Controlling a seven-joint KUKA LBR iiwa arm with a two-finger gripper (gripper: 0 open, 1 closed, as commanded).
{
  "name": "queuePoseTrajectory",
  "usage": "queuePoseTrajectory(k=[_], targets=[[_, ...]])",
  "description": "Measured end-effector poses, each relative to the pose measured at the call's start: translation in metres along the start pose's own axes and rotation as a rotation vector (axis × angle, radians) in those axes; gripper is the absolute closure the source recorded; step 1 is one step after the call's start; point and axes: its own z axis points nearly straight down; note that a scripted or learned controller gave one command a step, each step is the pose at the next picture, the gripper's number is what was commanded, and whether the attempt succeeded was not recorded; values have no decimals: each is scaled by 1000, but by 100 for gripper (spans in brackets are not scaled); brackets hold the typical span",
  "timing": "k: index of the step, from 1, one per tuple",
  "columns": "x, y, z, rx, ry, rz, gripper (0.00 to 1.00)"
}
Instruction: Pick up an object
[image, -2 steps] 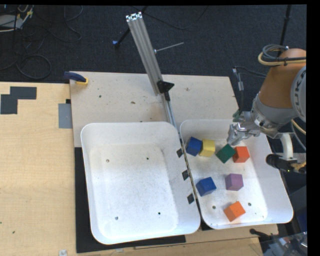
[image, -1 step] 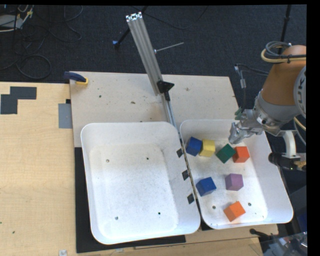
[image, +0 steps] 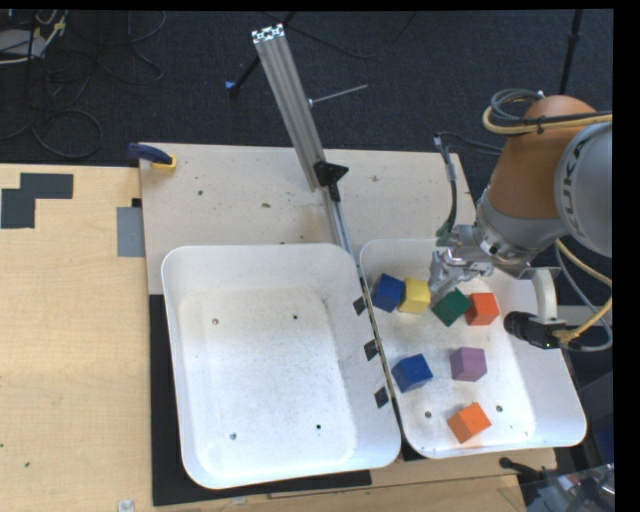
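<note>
- Left bin (image: 190, 275): at your 9 o'clock side of the bench you see its white floor with a few dark specks.
- Divider: a row of small black clips (image: 371, 350) runs along the seam where the two bins meet.
- Slanted aluminium bar (image: 292, 100): it runs from 12 o'clock down toward the seam, with a black bracket partway along.
- Right bin (image: 560, 425): this one holds all the blocks.
- Blue block (image: 389, 293): at the bin's 10 o'clock, touching the yellow block (image: 415, 297) on its right.
- Second blue block (image: 412, 372): near the seam, toward 7 o'clock in the bin.
- Green block (image: 451, 307): just right of the yellow one, tilted, directly under the gripper.
- Gripper (image: 447, 277): it hangs over the yellow–green pair at the bin's 12 o'clock. You cannot tell from this angle whether the claw is open or closed, and no block shows lifted.
- Red-orange block (image: 483, 308): touching the green block's right side.
- Purple block (image: 468, 363): mid-bin, below the green and red-orange pair.
- Orange block (image: 468, 422): at the bin's 6 o'clock, apart from the others.
- Arm (image: 540, 190): grey with an orange section, entering from 3 o'clock.
</note>
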Motion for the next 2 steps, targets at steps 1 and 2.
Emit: queuePoseTrajectory(k=[1, 2], targets=[[55, -8, -16, -1, 1, -1, 100], [103, -14, -10, 0, 0, -1, 100]])
